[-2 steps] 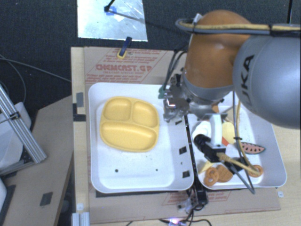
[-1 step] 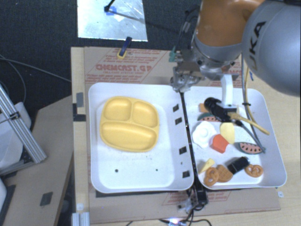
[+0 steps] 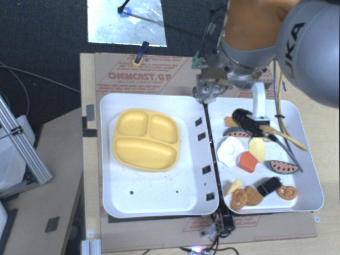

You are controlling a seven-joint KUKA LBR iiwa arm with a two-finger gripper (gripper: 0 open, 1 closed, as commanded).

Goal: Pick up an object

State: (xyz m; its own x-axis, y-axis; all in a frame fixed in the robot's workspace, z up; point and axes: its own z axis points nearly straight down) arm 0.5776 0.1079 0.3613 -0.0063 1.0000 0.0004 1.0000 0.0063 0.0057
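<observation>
Fingers (image 3: 204,93) of the grey robot arm (image 3: 313,41) with its orange band hang over the back end of the seam where two shallow white bins meet. They are seen from above and partly masked by the wrist, so I cannot tell whether they are spread or closed. Nearest to them, in the white bin on the view's right (image 3: 312,196), loose toy food lies in a cluster that starts a little forward of the fingers. It includes a white toy fried egg (image 3: 229,151) close to the seam, a red-orange block (image 3: 247,162) touching it, and a pale yellow rounded piece (image 3: 257,148) just behind that. Further out are a watermelon slice (image 3: 281,167), a black rectangular block (image 3: 268,185) and a brown pretzel (image 3: 287,192) toward the front rim. Any of these could serve as the object to pick up, and gathering them in one bin probably keeps every candidate within a short reach. The egg or the block looks like the closest choice, though the pieces crowd each other and a descent could nudge a neighbour. Across the seam, the white bin on the view's left (image 3: 109,195) carries a yellow divided plastic plate (image 3: 146,140), lying flat and alone, well apart from the fingers. Both bins rest on a sheet of brown cardboard with red lettering (image 3: 138,74) on the worktop, likely as a base. Their position at the seam, above neither pile, suggests the pick has not begun.
</observation>
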